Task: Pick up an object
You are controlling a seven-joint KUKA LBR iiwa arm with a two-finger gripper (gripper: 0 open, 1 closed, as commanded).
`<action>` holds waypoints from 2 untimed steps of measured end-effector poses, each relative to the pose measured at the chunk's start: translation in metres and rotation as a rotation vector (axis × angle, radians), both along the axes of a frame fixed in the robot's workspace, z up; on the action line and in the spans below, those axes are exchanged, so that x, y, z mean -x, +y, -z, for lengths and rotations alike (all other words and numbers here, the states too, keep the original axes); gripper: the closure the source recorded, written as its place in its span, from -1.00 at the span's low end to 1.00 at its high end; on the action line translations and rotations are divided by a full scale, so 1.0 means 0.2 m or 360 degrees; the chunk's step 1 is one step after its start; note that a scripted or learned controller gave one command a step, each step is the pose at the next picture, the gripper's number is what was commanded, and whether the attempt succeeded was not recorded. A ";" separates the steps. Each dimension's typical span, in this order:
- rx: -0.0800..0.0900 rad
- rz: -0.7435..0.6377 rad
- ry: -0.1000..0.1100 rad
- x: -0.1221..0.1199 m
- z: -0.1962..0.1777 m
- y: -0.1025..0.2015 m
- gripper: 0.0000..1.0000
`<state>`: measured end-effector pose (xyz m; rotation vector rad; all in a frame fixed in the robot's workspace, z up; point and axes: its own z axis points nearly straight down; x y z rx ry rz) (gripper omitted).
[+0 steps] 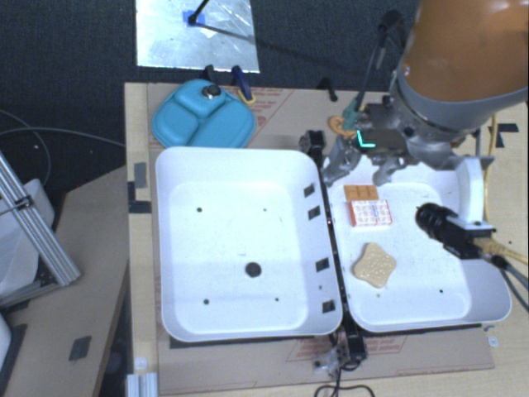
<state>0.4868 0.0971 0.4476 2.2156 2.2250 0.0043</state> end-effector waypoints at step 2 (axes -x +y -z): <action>-0.0001 -0.0009 -0.0004 0.00 -0.05 0.00 -1.00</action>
